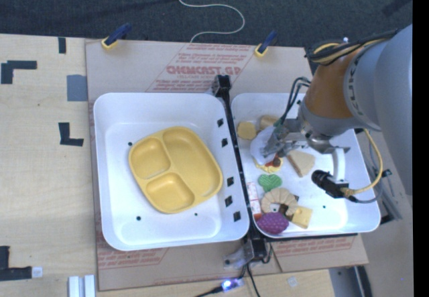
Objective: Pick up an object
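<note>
The right bin (pixel 348 222) holds several toy foods: a pale yellow piece (pixel 247 130), a white round piece (pixel 263 149), a cream wedge (pixel 301 163), a green piece (pixel 270 182), a tan ring (pixel 279 201), a yellow cube (pixel 301 216) and a purple bunch (pixel 272 223). My gripper (pixel 276 143) is low in this bin, over the white round piece, with its fingers (pixel 271 146) pointing down-left. A red and yellow piece (pixel 271 167) lies just below it. Nothing shows between the fingers.
The left bin (pixel 114 121) holds a yellow divided plate (pixel 175 168). A black divider (pixel 230 148) runs between the bins. The grey arm with its orange band (pixel 332 91) comes in from the right, with cables (pixel 365 182) looping over the right bin's edge.
</note>
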Controlling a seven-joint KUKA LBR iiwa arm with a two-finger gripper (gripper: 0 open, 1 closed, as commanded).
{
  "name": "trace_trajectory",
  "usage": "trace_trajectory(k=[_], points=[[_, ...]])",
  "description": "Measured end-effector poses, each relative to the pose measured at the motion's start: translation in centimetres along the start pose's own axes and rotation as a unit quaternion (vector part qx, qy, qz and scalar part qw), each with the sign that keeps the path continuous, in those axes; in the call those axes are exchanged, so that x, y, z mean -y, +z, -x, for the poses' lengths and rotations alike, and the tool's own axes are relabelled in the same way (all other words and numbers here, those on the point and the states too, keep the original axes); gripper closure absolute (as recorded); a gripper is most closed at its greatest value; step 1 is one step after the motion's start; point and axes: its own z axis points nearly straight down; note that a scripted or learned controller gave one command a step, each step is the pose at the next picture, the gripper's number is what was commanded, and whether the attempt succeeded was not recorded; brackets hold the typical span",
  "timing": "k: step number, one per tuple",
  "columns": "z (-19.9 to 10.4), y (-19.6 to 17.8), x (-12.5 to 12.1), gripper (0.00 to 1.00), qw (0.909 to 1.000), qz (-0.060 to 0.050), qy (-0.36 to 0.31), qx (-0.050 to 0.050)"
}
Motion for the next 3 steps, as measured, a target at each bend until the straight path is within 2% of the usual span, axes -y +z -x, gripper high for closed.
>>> trace_trajectory(k=[1, 2, 3], points=[[0.8, -5.6, 0.4, 1.0, 1.0, -0.006, 0.001, -0.002], [0.2, -10.0, 0.4, 1.0, 1.0, -0.007, 0.0, -0.002], [0.1, -12.2, 0.3, 1.0, 1.0, -0.008, 0.0, -0.002]])
